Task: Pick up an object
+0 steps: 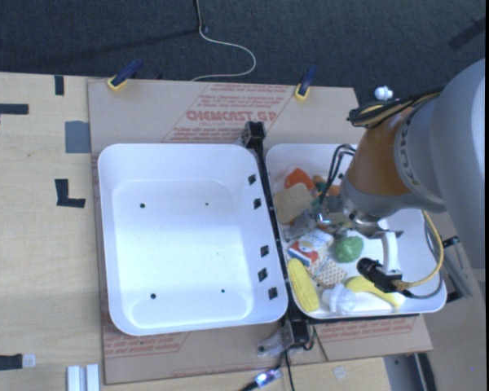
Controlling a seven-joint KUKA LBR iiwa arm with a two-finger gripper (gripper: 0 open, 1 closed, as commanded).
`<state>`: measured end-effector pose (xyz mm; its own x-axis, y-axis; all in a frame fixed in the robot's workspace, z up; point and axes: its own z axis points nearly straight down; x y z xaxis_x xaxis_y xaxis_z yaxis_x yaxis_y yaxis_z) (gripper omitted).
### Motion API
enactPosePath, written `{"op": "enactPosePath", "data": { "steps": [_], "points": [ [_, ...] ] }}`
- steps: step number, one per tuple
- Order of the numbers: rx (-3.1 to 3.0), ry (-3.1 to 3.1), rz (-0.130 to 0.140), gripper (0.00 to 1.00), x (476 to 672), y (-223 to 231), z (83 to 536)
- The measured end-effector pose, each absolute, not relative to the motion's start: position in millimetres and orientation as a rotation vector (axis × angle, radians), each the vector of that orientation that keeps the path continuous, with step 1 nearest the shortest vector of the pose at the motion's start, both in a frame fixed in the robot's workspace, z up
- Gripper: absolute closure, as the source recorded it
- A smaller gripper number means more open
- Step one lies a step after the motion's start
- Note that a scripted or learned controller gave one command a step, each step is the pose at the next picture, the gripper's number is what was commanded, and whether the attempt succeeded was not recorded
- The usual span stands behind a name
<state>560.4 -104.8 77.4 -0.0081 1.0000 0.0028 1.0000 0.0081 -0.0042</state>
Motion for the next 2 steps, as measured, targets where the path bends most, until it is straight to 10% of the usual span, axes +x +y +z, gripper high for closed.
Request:
{"op": "enactPosePath", "data": {
  "steps": [1,2],
  "points": [
    [-2.217,-2.223,0.004,0.00,596.8,-98.6,82.5],
    [-2.216,-2.221,0.008,1.00,595.4,-99.3,89.9]
  ]
}}
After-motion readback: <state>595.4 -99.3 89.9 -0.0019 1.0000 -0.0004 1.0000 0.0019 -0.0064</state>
